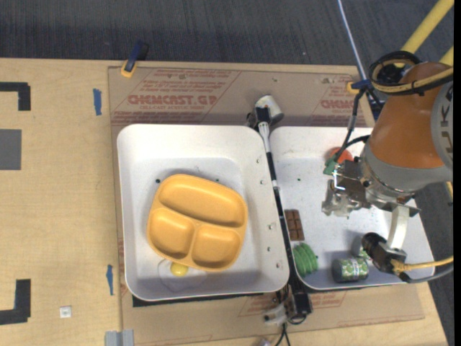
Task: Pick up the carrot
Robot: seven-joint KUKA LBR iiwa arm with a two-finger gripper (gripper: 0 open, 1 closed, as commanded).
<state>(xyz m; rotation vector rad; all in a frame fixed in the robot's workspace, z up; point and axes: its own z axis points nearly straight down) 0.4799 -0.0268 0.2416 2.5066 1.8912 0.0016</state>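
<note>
The carrot (340, 154) shows as a small orange patch in the right bin (302, 157), near that bin's far right part, mostly hidden behind the arm (407, 132) and lying just above the claw (340, 202). There is one carrot. Two white bins sit side by side on the worktop (57, 193). The left bin (137, 150) holds one yellow divided tray (196, 220) turned upside down and one small yellow piece (178, 269) at its near edge. The right bin holds one brown chocolate bar (294, 224) by its left wall, one green leafy item (305, 259) near the front, and one green can (351, 268) lying on its side at the front right. The claw hangs low over the middle of the right bin, just below the carrot; how far it is open and whether it grips anything cannot be told from this view.
</note>
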